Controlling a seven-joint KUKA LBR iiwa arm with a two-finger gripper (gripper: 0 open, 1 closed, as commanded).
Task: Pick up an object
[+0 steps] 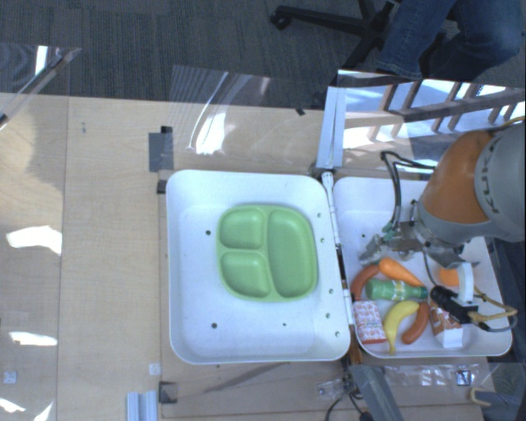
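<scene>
Closest to the lens is the front rim of the right bin (427,352), and that's where all the pickable stuff sits in a heap. Along the front there's a red-and-white carton (369,321), a banana (399,319), a reddish sausage (417,323) and a brown carton (445,329). The brown carton is partly covered by robot hardware, so I can't read its shape properly. Just behind those, a green bottle (396,290) lies on its side with a carrot (403,271) right behind it. A curved red piece (362,282) sits at their left end, and honestly I can't tell what it is. There's also an orange bit (449,277) on the right, mostly hidden.

The gripper (386,242) hangs over the middle of that bin, just behind the carrot. It's small and cluttered, so I can't tell if it's open or closed, or whether it's touching anything. The arm (460,189) behind it blocks the bin's back right corner.

The left bin (197,329) holds just a green divided plate (269,251), lying flat around the middle. Both bins sit side by side, touching, on the wooden desk (99,288). Glare streaks cross the desk's far side. At the top edge, a chair base (329,16) gets cut off.
</scene>
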